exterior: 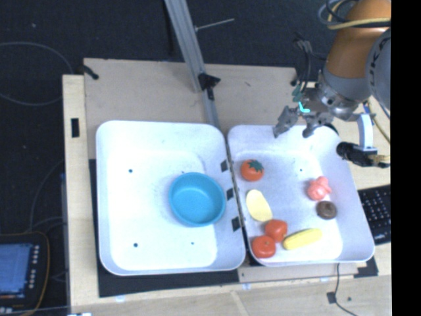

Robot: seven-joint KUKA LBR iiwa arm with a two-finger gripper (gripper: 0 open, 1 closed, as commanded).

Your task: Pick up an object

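My gripper hangs over the back edge of the right bin, fingers spread apart, nothing between them. All the pickable stuff sits lower in that bin. Tomato near the left wall, pale yellow piece just below it, also hugging that wall. Two red pieces touching each other at the front left corner, banana just beside them along the front rim. Pink object and brown donut sit close together toward the right wall. Middle and back of the bin floor is bare white, so open room under my fingers. Left bin holds a blue bowl near its right side, rest bare.
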